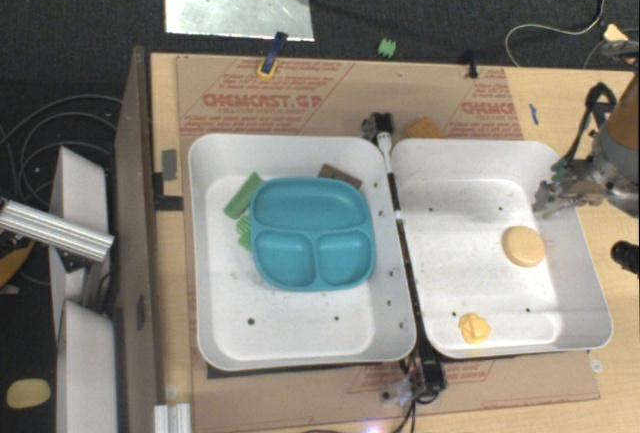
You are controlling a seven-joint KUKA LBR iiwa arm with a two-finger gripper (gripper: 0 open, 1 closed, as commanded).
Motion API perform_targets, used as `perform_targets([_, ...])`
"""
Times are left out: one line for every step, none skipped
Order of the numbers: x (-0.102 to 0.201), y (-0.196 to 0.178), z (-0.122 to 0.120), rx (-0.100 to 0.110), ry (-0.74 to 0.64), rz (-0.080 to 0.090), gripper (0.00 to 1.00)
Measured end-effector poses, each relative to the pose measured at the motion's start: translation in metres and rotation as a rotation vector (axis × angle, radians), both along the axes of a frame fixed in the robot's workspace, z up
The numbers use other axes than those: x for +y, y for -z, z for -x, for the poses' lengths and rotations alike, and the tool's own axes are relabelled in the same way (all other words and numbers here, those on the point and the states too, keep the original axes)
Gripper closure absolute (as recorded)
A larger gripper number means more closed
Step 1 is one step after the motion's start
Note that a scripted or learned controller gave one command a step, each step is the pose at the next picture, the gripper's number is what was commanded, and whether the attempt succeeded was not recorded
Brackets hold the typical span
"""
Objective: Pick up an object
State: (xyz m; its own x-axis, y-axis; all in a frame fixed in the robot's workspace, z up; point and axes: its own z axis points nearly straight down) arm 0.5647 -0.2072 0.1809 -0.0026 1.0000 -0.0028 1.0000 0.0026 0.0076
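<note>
My gripper (553, 195) hangs over the right edge of the right bin (470, 171), coming in from the right. A tan round disc (523, 246) lies in that bin just below and to the left of the gripper, apart from it. A small yellow lump (474, 327) rests near the bin's front edge. In the left bin (215, 321) a blue divided plate (310, 233) lies flat, with a green piece (241, 196) half tucked under its left side and a brown piece (341, 175) at its far edge.
The two bins meet at a black-clipped seam (397, 231). Cardboard (300, 91) lies under the bins. An orange scrap (424, 128) sits behind the right bin. Cables loop at the far right (560, 31).
</note>
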Motion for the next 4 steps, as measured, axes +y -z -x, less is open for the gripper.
perform_targets([0.001,0.005,0.001,0.005,0.0,-0.001,0.0])
perform_targets([0.001,0.029,0.004,0.008,0.001,-0.002,0.0])
perform_targets([0.001,0.067,-0.001,0.009,0.001,-0.003,0.0])
perform_targets([0.001,0.075,0.012,0.008,0.002,-0.003,0.0])
